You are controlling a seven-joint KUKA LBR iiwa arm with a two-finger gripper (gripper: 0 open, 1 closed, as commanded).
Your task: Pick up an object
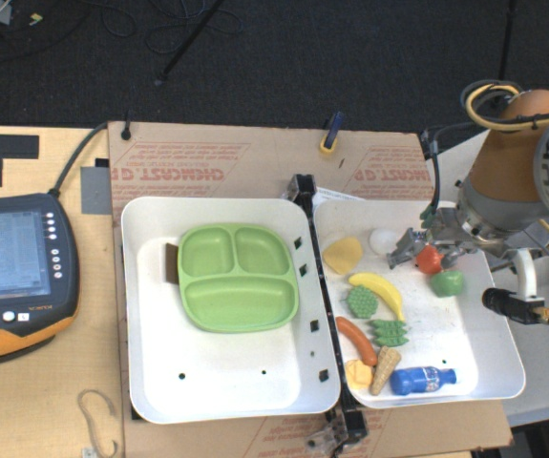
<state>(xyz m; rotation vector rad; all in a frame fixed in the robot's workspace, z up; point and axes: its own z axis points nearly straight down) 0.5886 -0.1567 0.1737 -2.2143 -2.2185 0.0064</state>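
Observation:
My gripper [433, 249] hangs low over the back of the right bin [503, 370], its grey fingers [407, 248] spread apart. A small red toy [429, 260] lies between them, on or just above the bin floor. A green toy pepper [449, 281] sits just in front of it to the right. To the left lie a white egg-like piece [382, 240], a yellow round piece [343, 253], a banana [379, 291] and a green knobbly fruit [362, 301].
Near the right bin's front lie a green leafy toy [389, 332], an orange sausage [355, 340], a tan cone [384, 370] and a blue bottle [424, 380]. The left bin [150, 370] holds a green divided plate [238, 277]. A control tablet [11, 265] rests far left.

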